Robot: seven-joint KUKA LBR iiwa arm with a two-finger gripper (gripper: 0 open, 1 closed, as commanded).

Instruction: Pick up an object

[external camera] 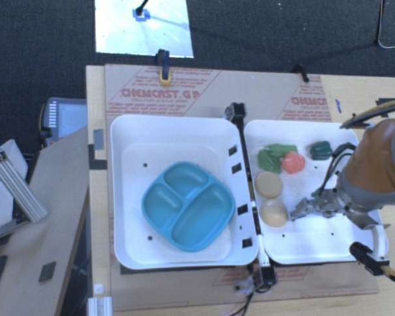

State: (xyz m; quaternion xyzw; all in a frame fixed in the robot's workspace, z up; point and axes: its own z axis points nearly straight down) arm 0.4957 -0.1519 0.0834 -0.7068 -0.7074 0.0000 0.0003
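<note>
A: Which thing is nearest the gripper (pixel 301 209)?

B: The lower beige ball (pixel 274 212), low on the left side of the right bin (pixel 316 245). The gripper's tip lies just to its right, close beside it. I cannot tell whether they touch.

A: Are the fingers spread or pressed together?

B: I cannot tell; the tip reads as a small grey shape and the fingers do not separate clearly. Nothing shows between them.

A: What else is in that bin?

B: A second beige ball (pixel 269 184) just above the first. Above that, a green leafy piece (pixel 274 155) with a pink-red ball (pixel 293 162) touching its right side. A dark green piece (pixel 320 150) lies apart, toward the bin's upper right.

A: And the arm?

B: Its orange band (pixel 375 160) hangs over the bin's right side, with the grey wrist below it.

A: The other bin?

B: The left bin (pixel 135 137) holds a blue divided plate (pixel 187 205) with three compartments, set at a tilt to the bin's walls. Both bins rest on a brown sheet (pixel 263 91) with red lettering.
</note>
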